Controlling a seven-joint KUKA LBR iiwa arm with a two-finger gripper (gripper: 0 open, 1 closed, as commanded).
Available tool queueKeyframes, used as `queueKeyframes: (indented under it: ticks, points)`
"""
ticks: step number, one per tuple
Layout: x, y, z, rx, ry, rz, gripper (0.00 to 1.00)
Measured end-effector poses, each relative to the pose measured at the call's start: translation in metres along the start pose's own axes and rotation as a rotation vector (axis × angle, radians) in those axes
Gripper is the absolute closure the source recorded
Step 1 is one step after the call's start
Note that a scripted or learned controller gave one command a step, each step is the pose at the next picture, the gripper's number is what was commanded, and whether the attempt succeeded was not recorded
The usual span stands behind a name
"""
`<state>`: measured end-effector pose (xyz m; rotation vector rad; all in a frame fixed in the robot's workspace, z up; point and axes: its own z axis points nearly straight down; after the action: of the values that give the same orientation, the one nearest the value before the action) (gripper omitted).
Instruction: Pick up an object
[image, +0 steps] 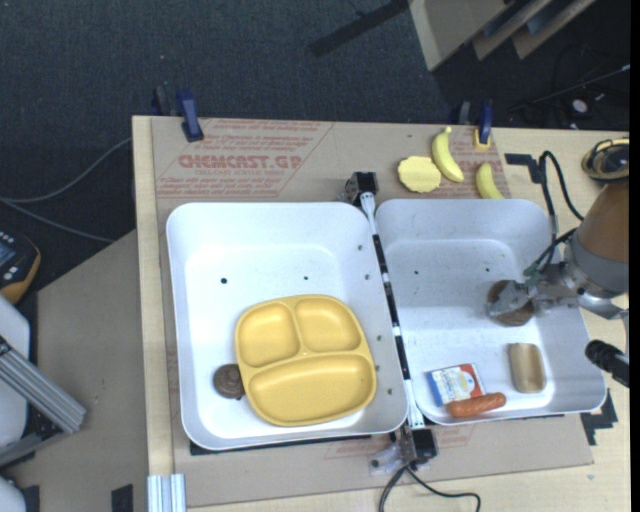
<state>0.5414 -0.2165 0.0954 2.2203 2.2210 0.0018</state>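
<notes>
While end effector (512, 300) hovers, right bin (440, 230)

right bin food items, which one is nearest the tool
The tan bread roll, just below the tool. The blue-and-white packet and the orange hot dog lie further down, at the right bin's front edge.
</notes>
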Motion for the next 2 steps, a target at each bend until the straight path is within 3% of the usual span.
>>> queueKeyframes:
  ticks: [1,2]
  points:
    - [0.083,-0.006,0.01,0.001,0.002,-0.006,1.0]
    - [0.18,0.026,-0.096,-0.012,0.003,-0.013,1.0]
